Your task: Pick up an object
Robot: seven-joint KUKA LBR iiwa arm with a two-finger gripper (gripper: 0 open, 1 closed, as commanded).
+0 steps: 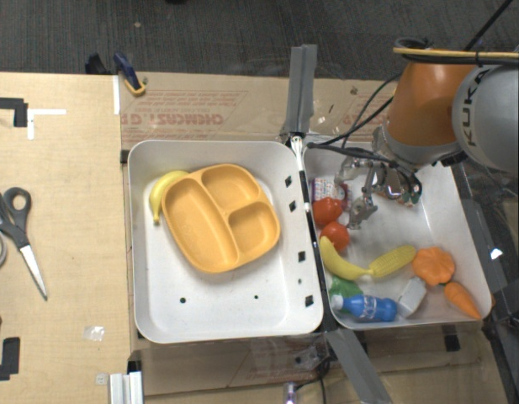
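Observation:
My gripper (360,211) hangs low in the right bin (440,204), below the orange band of the arm (427,99). Its fingers point down and stand slightly apart, with nothing between them. Just left of it lie two red tomatoes (327,209) (337,236). In front of it lie a yellow banana (341,262), a corn cob (392,261), an orange pepper-like piece (434,265), a carrot (463,300), a blue bottle (368,308) and a green piece (343,290).
The left bin (158,301) holds a yellow divided plate (219,217) with a banana (162,194) at its left rim. Scissors (19,234) lie on the bench at far left. A grey divider (301,82) stands between the bins.

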